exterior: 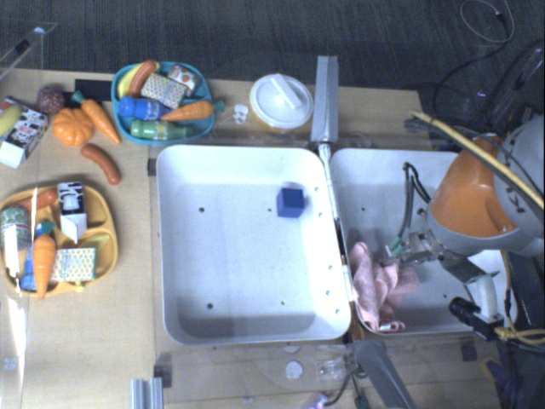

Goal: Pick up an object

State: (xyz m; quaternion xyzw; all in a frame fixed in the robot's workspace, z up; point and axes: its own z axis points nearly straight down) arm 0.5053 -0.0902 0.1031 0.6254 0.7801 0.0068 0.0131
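Nearest the camera, in the right bin [443,170], a pink cloth [375,286] lies crumpled against the bin's left wall, close to the front corner. The tool [407,252] sits low over the cloth's upper right edge, touching or just above it; can't tell which. Its state can't be read either, since the wrist and orange band hide too much. Nothing is visibly lifted: the cloth looks fully resting on the bin floor, so the pick isn't done yet. Judgement: the arm [477,203] is at the grasp stage w/ the cloth as likely target; closing, lifting and confirming the hold are all left.

Further back, in the left bin [179,254], a blue cube [291,201] sits alone near the right wall, well apart from the tool and untouched.

Farthest, on the counter [128,254] beyond and left of the bins: a blue bowl [126,129] of toy food, a white lid [282,99], and a yellow tray [106,225] w/ more toy items. None look involved.
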